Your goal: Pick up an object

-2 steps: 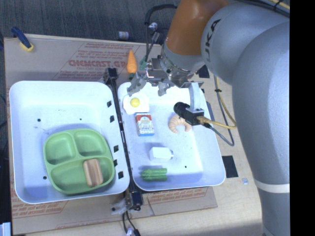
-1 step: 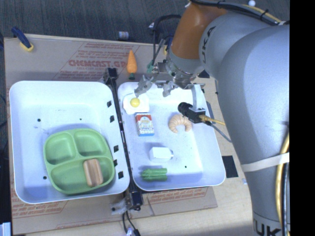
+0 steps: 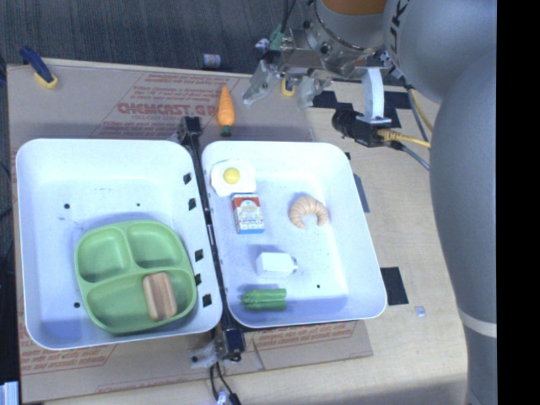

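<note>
Two white bins are set side by side on a cardboard sheet (image 3: pixel 152 99). In the left bin (image 3: pixel 42 175) a green tray (image 3: pixel 105 256) is placed, and a brown hot dog (image 3: pixel 158 296) lies in the tray's near right compartment. In the right bin (image 3: pixel 337 251) five things are spread apart: a fried egg (image 3: pixel 231 176) at the far left corner, a small red carton (image 3: pixel 247 213) just near of it, a croissant (image 3: pixel 309 211) to the right, a white block (image 3: pixel 276 264) toward the middle, and a green vegetable (image 3: pixel 264 298), possibly a cucumber, by the near wall. A carrot (image 3: pixel 225 107) lies outside the bins on the cardboard, beyond the gap between them. The gripper (image 3: pixel 274 84) is held above the bench past the right bin's far edge, just right of the carrot and apart from it. Its fingers appear spread and nothing is seen between them, though that part of the view is cluttered with cables. A blue and yellow clamp (image 3: pixel 38 66) is seen at the far left corner of the cardboard.
</note>
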`<action>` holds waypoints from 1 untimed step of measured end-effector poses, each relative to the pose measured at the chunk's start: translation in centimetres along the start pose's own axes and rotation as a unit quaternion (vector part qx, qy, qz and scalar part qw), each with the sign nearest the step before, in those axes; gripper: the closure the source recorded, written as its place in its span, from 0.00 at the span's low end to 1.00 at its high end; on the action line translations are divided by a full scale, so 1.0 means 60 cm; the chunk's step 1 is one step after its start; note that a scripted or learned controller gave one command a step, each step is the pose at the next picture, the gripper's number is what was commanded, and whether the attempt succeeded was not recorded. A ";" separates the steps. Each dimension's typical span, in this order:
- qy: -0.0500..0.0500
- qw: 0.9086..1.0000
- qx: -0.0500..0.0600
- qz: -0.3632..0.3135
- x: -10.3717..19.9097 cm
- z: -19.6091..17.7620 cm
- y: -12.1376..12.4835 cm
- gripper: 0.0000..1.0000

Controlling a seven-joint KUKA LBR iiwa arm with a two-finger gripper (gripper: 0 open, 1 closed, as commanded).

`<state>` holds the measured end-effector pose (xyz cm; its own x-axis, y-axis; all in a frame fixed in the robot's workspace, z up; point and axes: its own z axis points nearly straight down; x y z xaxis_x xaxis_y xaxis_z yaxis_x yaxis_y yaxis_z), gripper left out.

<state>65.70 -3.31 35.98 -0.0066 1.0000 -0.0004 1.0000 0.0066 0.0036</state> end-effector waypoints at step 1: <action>0.000 1.000 0.006 0.000 0.103 0.283 -0.003 0.00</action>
<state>65.52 2.88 18.98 -0.0071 1.0000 -0.0003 0.9999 0.0071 -0.0076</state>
